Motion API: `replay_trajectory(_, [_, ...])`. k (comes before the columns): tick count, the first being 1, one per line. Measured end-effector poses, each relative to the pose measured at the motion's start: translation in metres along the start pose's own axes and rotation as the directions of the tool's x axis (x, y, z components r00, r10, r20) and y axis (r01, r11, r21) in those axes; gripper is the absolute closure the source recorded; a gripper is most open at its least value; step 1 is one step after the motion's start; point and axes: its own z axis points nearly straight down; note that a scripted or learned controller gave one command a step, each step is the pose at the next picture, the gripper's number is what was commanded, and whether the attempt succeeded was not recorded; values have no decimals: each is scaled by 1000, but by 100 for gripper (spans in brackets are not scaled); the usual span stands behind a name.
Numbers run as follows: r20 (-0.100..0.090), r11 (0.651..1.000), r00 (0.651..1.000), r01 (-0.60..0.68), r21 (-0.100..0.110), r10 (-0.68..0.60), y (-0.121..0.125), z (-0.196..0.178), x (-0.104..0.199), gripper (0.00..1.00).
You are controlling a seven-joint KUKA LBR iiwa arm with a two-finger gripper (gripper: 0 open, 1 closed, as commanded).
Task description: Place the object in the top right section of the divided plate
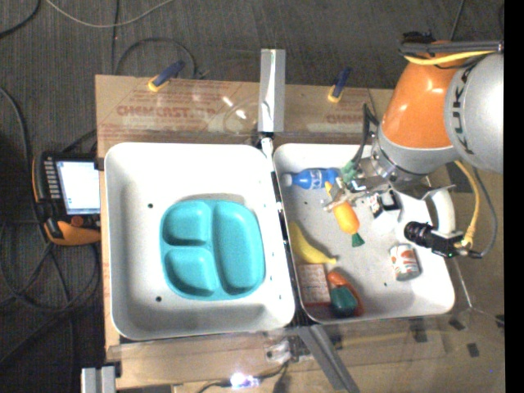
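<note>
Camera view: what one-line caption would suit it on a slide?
KUKA arm's gripper hovers over toy food in the right bin; a teal divided plate waits in the left bin.

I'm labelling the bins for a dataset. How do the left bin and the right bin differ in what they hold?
The left bin holds one thing, a teal divided plate; the right bin holds several small things, among them a blue bottle, a banana and a small can. The arm's end effector is over the right bin, not the left bin. Both are shallow, white and set side by side.
</note>
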Motion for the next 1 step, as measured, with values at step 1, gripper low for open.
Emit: replay_trajectory(1, [-3,1000,1000,-26,0,26,43,-6,65,100])
